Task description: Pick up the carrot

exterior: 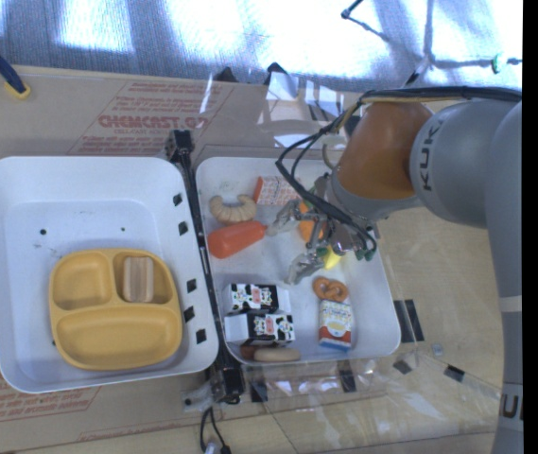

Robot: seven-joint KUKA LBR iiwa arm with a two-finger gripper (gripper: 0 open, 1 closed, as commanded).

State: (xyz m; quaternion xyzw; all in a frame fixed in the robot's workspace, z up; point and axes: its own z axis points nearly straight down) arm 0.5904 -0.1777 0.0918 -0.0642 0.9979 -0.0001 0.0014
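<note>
The carrot (235, 239), a stubby orange-red piece, lies at the left side of the right bin (382, 296), close to the divider. My gripper (293, 244) hangs over the middle of that bin, just right of the carrot and apart from it. One finger (285, 218) points toward the bin's back and the other toward its front, and the gripper is open with nothing between them. The grey arm with its orange band (382, 154) comes in from the right.
Around the carrot lie a croissant (234, 206), a cracker (270, 192), a pretzel (330, 288), two milk cartons (252, 298), a juice box (337, 323) and a sausage (275, 355). The left bin (23, 197) holds a yellow divided plate (112, 324) with a tan piece (138, 279).
</note>
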